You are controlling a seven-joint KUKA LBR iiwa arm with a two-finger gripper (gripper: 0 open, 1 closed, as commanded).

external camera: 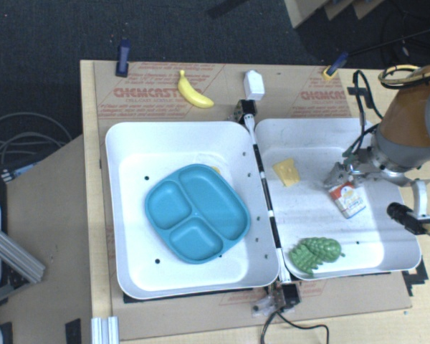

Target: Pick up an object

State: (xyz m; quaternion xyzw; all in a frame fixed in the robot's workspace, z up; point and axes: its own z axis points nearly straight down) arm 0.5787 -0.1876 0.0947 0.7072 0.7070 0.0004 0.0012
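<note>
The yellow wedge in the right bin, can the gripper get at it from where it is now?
Probably yes. The yellow wedge lies alone on the right bin floor, nothing stacked on it. The gripper sits just beside it, over the small red and white carton.

The arm (408,127) is cut off by the right edge of the view. The gripper (344,176) overlaps the upper end of a small red-and-white packet (350,200), and the fingers cannot be resolved. A yellowish item (213,169) is largely hidden behind the blue divided plate (195,211); its identity cannot be determined.
</note>
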